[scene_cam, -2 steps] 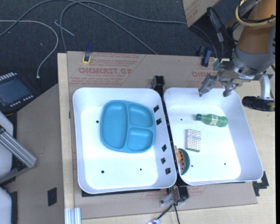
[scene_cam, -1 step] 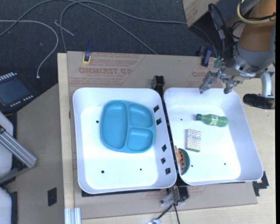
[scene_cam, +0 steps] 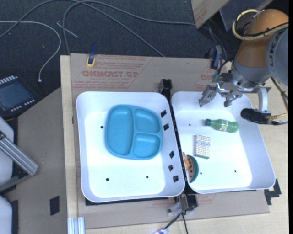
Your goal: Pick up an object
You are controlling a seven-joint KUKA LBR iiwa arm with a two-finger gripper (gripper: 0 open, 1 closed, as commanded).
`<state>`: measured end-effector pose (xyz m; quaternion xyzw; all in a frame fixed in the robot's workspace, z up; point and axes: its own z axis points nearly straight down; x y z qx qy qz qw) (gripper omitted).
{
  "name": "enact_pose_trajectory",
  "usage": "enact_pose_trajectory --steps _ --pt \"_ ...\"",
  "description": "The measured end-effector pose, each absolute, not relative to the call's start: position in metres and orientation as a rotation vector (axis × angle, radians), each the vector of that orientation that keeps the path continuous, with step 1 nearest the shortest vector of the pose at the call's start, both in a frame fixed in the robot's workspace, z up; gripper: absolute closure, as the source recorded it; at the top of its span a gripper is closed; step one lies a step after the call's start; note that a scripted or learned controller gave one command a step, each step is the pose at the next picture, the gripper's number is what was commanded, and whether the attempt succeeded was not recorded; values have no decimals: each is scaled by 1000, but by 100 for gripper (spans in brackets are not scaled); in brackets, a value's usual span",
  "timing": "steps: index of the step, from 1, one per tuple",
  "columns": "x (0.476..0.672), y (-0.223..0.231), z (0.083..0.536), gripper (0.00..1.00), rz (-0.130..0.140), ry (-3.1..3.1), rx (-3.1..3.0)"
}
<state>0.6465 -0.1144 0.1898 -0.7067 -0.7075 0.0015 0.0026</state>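
The worktop (scene_cam: 114, 73) was a pale wooden board with a sheet of cardboard printed in red letters laid under the two shallow white bins. A blue and yellow clamp (scene_cam: 92, 58) gripped the board's far edge. Around the board the floor was dark carpet, with thin pale cables (scene_cam: 50, 34) looping across it at the upper left, a dark screen device (scene_cam: 13, 93) at the left edge and a metal rail (scene_cam: 16, 153) slanting below it. A cardboard box corner (scene_cam: 206, 11) showed at the top.

The left bin (scene_cam: 91, 183) held a blue divided plate (scene_cam: 133, 131), lying flat near its middle. A row of small black clips ran down the seam between the bins.

The right bin (scene_cam: 256, 178) held three things, all apart from one another: a green bottle (scene_cam: 222, 124) lying on its side toward the far half, a small patterned packet (scene_cam: 202, 146) just nearer the middle, and a round green and orange object (scene_cam: 190, 167) against the bin's left wall, partly hidden by the rim.

The grey arm with its orange band (scene_cam: 261, 36) reached in from the right. Its pincer (scene_cam: 219, 96) hung over the far edge of the right bin, its two fingers spread apart with nothing between them, well clear of the bottle.
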Motion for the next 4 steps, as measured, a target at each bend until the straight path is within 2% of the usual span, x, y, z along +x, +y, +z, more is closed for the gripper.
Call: enact_pose_trajectory --steps 2,3,4 --pt "652 -111 83 0 4 -2220 -2217" --pt "654 -111 97 100 -2 -2222 -2220" --pt "657 -102 147 100 -7 -2226 -2223"
